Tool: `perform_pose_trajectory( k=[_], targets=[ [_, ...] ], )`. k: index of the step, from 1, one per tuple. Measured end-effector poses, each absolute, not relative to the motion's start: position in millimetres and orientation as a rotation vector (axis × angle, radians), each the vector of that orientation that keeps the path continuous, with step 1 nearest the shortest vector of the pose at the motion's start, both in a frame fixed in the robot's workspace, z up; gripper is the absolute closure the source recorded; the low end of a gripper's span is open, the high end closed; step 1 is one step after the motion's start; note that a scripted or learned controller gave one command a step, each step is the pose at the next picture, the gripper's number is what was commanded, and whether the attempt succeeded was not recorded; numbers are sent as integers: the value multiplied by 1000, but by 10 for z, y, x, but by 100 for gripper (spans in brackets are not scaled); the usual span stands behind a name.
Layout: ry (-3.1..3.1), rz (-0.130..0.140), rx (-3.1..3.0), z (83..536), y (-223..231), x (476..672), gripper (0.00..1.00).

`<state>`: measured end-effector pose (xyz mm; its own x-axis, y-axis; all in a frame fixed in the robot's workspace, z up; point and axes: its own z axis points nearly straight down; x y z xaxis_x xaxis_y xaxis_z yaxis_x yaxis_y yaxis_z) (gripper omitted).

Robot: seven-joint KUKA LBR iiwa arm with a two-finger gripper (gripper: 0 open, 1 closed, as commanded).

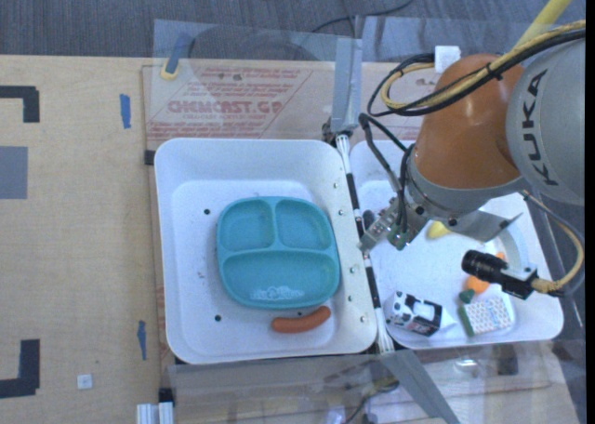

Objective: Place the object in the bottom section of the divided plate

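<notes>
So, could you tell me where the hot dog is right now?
The hot dog lies in the left bin, just below the teal divided plate.

Teal divided plate (277,252) in the left bin, with a sausage-like object (300,322) beside it.

We see the plate lying flat near the middle of the left white bin (186,180), a rounded-rectangle dish in teal with raised ridges that split it into three parts: two smaller sections side by side along the top and one wide section across the bottom. In that bottom section we make out only a faint pale smear or glare. Just below the plate's lower rim we see the small orange-red object, long and slightly curved, lying on its side on the bin floor, outside the plate, very near its edge; whether they touch we cannot tell.
</notes>
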<state>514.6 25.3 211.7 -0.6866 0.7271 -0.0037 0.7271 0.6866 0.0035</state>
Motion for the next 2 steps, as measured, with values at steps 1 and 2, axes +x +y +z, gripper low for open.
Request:
perform_pose_trajectory(
  k=[1, 2],
  targets=[
    [2646, -3, 1698, 1646, 1152, 4834, 100],
    [2526, -1, 1867, 2505, 972, 4806, 100]
  ],
)
